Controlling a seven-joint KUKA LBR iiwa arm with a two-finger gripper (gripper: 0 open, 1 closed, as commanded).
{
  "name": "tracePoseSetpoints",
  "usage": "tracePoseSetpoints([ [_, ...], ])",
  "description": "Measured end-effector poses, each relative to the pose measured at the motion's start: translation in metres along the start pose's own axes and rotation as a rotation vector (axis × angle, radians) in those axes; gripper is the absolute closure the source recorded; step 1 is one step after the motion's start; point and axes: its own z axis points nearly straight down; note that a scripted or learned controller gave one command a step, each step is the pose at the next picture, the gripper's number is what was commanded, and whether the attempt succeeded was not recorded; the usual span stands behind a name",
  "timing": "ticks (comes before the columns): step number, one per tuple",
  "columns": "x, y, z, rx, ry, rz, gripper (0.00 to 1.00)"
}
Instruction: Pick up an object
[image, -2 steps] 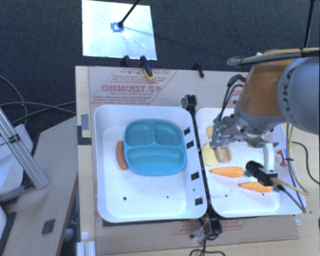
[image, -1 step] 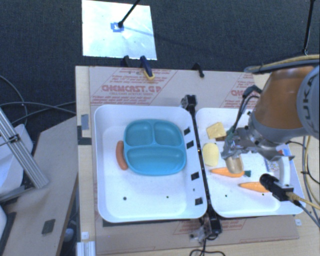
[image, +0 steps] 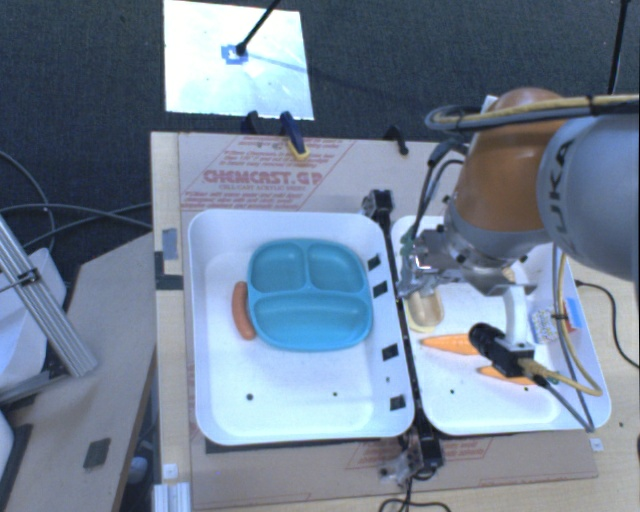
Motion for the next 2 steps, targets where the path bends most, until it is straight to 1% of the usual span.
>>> tracePoseSetpoints([
  [1, -0.036, -0.050, -0.013, 0.003, -0.003, 0.013, 1.00],
  [2, 0.036, -0.048, -0.034, 0.001, 0.000, -0.001, 1.00],
])
